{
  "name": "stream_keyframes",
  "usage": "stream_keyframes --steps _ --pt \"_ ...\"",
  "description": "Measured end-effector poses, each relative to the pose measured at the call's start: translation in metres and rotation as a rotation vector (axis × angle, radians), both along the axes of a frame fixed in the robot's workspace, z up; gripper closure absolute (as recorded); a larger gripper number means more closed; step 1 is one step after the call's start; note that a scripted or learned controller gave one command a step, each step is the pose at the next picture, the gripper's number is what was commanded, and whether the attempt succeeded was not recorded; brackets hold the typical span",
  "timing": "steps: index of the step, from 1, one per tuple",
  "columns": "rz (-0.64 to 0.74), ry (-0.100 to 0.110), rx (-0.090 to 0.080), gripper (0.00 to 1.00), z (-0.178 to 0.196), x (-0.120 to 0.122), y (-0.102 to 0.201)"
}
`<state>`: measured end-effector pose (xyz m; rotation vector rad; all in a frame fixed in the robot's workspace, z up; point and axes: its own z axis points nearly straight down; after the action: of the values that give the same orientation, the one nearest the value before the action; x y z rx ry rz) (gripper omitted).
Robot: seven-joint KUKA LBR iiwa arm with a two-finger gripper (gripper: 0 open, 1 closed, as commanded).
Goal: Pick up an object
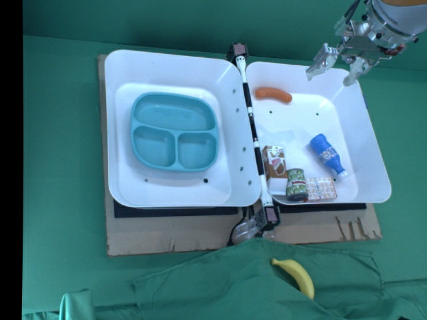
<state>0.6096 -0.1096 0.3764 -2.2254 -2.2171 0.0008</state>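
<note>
Camera view | end effector (335,67) wide, unloaded | above right bin (371,153) far rim

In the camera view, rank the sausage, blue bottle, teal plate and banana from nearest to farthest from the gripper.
From the gripper, above the right bin's far corner:
1. Sausage, far end of the right bin.
2. Blue bottle, right bin, right side.
3. Teal plate, left bin.
4. Banana, on the cloth in front.

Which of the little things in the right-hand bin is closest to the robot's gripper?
The orange sausage, lying alone at the bin's far end, nearest the open gripper. The blue bottle, carton, can and packet sit farther away.
</note>
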Motion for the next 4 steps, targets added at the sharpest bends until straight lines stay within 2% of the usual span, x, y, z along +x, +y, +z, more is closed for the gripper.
stream_keyframes --steps 1,2,3,4 --pt "-0.002 0.007 0.000 0.00 -0.096 -0.030 -0.007" --pt "-0.005 0.005 -0.001 0.00 -0.181 -0.033 -0.053" --pt "-0.001 -0.016 -0.002 0.00 -0.191 -0.052 -0.078" --pt "0.001 -0.022 -0.008 0.00 -0.190 -0.071 -0.079"
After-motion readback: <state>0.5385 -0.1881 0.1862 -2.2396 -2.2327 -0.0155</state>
